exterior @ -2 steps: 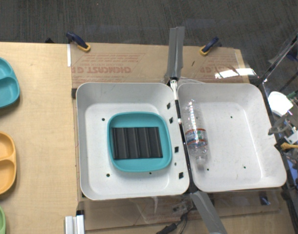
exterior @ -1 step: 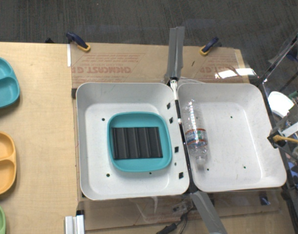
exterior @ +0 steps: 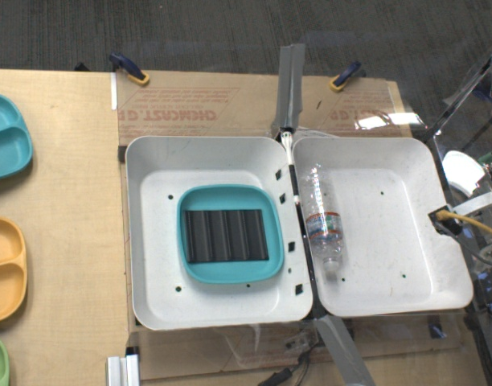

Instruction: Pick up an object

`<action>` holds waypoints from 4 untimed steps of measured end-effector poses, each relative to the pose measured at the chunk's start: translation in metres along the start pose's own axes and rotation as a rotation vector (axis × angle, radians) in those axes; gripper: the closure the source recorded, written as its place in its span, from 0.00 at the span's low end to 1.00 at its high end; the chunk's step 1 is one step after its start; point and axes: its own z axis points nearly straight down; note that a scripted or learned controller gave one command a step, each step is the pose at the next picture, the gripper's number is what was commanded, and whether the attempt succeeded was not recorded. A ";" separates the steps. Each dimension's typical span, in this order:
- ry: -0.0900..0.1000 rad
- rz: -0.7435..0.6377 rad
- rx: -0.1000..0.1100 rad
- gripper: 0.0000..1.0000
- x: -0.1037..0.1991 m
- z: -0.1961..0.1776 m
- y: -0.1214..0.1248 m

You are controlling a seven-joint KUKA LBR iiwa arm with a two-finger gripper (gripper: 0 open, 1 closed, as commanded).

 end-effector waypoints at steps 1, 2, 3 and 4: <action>0.000 0.001 0.000 0.00 0.000 0.009 0.000; 0.001 0.004 0.000 0.00 0.000 0.027 0.000; 0.003 0.000 -0.002 0.00 0.001 0.009 0.000; 0.003 0.001 -0.002 0.00 0.001 0.009 0.000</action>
